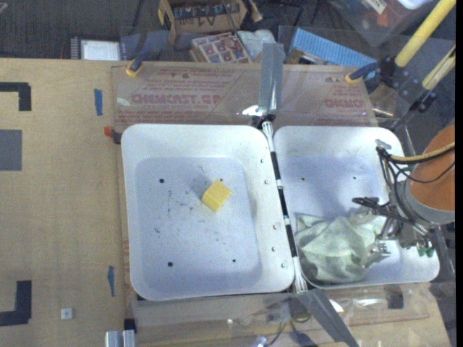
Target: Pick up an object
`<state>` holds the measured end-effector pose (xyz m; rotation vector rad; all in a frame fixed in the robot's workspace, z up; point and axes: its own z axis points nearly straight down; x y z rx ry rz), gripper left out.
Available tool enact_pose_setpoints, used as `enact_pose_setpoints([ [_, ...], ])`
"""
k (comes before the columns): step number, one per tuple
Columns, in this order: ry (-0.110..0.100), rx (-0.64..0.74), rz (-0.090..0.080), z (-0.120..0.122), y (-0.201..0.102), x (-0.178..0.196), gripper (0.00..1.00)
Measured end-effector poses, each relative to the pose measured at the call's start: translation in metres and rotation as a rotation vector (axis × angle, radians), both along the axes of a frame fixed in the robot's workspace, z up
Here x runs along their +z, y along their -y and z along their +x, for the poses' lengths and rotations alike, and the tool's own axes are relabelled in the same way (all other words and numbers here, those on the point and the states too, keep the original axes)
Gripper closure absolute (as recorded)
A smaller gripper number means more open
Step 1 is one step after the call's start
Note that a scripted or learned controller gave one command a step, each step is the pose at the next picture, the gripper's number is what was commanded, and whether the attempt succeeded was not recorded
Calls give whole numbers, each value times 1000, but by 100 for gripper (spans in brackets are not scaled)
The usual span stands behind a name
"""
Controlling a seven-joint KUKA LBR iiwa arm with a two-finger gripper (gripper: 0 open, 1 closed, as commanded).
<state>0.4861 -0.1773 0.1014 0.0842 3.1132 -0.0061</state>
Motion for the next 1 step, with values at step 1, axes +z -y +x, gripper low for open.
enact_pose_setpoints([
  [1, -14, 449, -7, 49, -69, -11, 0],
])
